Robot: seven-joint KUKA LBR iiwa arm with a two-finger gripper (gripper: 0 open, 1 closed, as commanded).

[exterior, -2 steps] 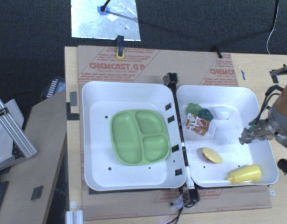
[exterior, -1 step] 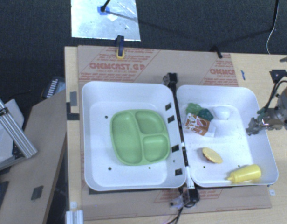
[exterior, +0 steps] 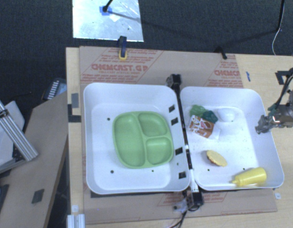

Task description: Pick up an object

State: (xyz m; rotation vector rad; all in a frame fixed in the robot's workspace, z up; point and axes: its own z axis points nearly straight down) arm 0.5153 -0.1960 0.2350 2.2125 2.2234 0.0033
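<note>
Two white bins are sitting side by side on the counter [exterior: 151,63]. The left bin [exterior: 96,127] is holding one green divided plate [exterior: 141,139]. The right bin [exterior: 251,141] is holding one yellow bottle [exterior: 250,176], one yellow round piece [exterior: 216,158], one snack packet [exterior: 201,126], one green item [exterior: 203,112] and one white item [exterior: 227,114]. The gripper [exterior: 264,123] is hanging at this bin's right rim, holding nothing I can see; how wide it is, I cannot tell.
</note>
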